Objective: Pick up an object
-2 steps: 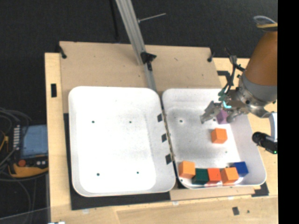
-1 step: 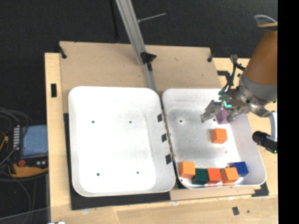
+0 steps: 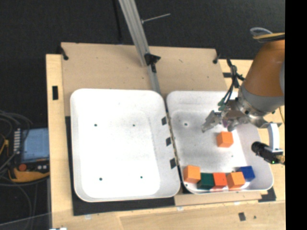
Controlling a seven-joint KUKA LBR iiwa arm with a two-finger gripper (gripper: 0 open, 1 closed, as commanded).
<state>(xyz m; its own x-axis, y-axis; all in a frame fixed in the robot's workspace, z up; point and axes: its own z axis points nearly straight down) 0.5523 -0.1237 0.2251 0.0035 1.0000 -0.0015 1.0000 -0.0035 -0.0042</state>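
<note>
My gripper (image 3: 219, 125) hangs over the back part of the right bin (image 3: 192, 110), open, with its grey fingers (image 3: 208, 123) spread apart. An orange cube (image 3: 224, 139) lies on the bin floor just in front of the fingertips, apart from them and not between them. Along the bin's front wall lies a row of blocks: an orange one (image 3: 192, 173), a green one (image 3: 206, 180), a red-orange one (image 3: 219, 179), another orange one (image 3: 235, 179) and a blue one (image 3: 247, 172).
The left bin (image 3: 117, 143) sits beside the right one, with black clips along their shared wall. A slanted metal rail (image 3: 139, 37) rises behind the bins. A black fixture (image 3: 263, 150) sits at the right bin's right rim.
</note>
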